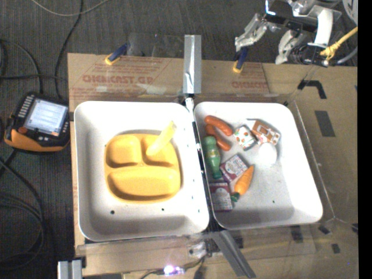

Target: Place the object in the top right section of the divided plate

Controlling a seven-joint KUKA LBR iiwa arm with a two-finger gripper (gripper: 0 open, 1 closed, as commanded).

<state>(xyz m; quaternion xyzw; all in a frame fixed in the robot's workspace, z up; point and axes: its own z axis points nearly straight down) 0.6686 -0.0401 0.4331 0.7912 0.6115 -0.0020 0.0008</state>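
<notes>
You see the open, empty claw (268, 35) raised high. Far down-left of it, the pale yellow plastic stick (160, 141) already leans in the top right section of the yellow divided plate (142, 173), so nothing seems left.

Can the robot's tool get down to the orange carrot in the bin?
Probably yes. The tool hangs above the bench beyond the right bin, and the carrot lies on top, uncovered. A purple carton touches its side, so gripping may be tight.
</notes>
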